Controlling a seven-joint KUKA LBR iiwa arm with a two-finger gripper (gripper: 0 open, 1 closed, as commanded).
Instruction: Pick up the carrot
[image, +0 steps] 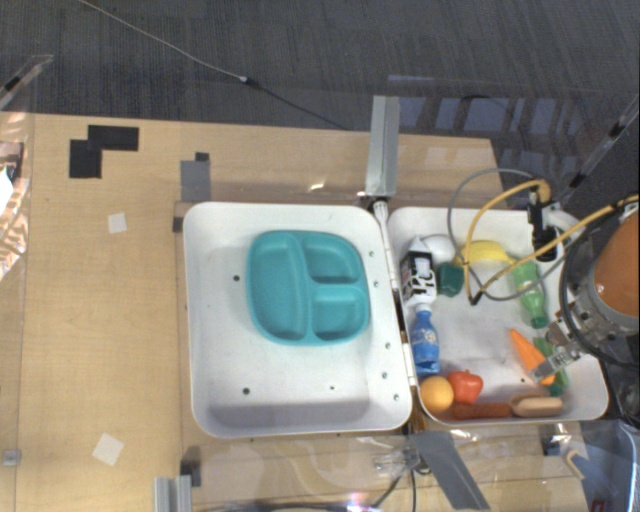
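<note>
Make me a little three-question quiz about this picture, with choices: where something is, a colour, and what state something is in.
1. Where does the carrot lie?
A. on the teal tray
B. in the right bin, near the arm
C. on the bare bench

2. What colour is the divided tray?
A. teal
B. red
C. yellow

3. How does the blue bottle rest?
A. standing upright
B. lying on its side
C. held in the air

Answers: 1 B, it sits at the right bin's right side; 2 A, plainly teal on the white left bin; 3 B, its length lies along the floor.
</note>
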